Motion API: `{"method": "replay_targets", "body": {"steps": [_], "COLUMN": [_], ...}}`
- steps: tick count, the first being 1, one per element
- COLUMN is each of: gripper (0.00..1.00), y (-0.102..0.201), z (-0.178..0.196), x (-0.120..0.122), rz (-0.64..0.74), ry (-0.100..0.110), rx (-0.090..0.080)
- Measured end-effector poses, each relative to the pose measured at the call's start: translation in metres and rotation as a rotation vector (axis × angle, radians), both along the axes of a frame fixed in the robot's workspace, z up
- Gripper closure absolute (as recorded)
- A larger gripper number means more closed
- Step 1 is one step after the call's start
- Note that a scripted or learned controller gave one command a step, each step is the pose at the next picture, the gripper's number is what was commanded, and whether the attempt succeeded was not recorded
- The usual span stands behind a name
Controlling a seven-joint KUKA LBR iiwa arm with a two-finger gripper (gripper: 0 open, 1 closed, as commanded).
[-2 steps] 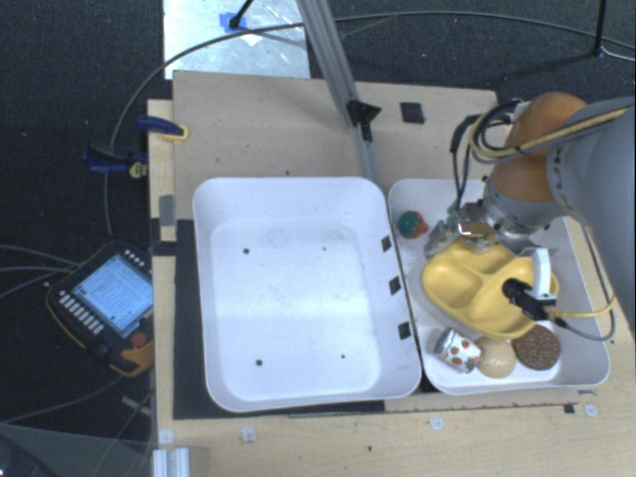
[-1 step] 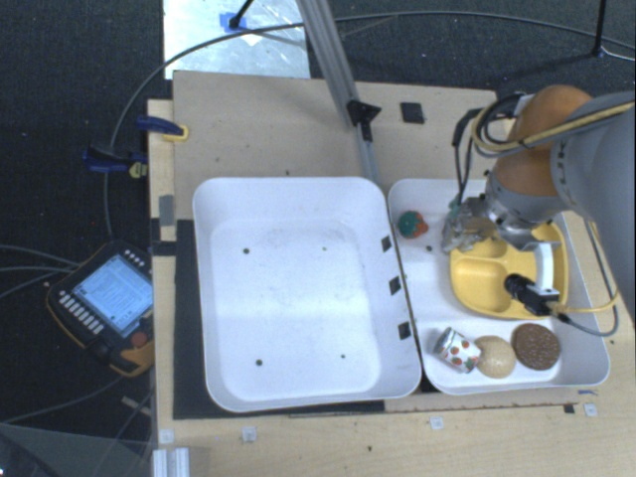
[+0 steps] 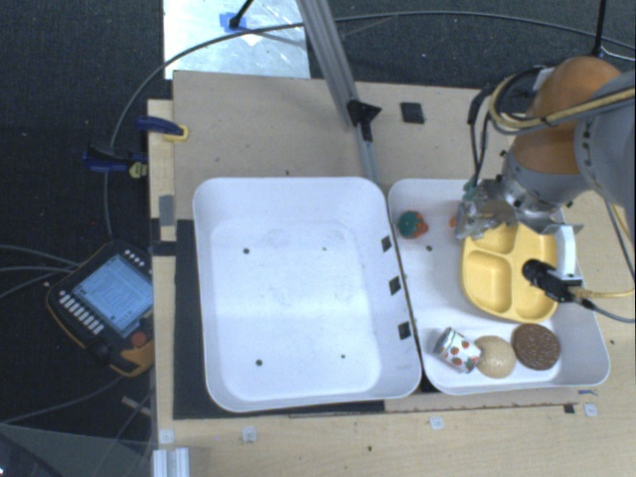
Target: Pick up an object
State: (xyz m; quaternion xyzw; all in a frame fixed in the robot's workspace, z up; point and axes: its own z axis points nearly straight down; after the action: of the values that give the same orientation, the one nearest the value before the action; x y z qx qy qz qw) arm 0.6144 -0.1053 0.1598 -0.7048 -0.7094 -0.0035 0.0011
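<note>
Yellow tray (image 3: 502, 278) just below gripper (image 3: 477, 217); jaw state unclear.

white bins (image 3: 288, 199), yellow tray (image 3: 502, 281), brown disc (image 3: 537, 346), teal-orange ball (image 3: 411, 225), red-dotted white cup (image 3: 455, 349)

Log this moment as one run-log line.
arm: over right bin | gripper: above yellow divided tray, far edge | holding: nothing seen | loose: green-orange ball, brown disc, beige lump, red-dotted cup

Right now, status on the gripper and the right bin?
Gripper low over right bin, at yellow tray corner. Nothing seen held. Green ball sits just left.
</note>
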Motion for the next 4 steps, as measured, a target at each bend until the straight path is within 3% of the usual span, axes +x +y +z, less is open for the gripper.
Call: {"method": "replay_targets", "body": {"steps": [1, 2, 4], "gripper": [1.0, 1.0, 1.0], "y": [-0.008, -0.008, 0.115], "z": [0.057, 0.08, 0.074], "x": [-0.004, -0.004, 0.025], "rz": [-0.003, -0.002, 0.003], "ry": [-0.001, 0.003, 0.004], "rx": [-0.007, -0.006, -0.003]}}
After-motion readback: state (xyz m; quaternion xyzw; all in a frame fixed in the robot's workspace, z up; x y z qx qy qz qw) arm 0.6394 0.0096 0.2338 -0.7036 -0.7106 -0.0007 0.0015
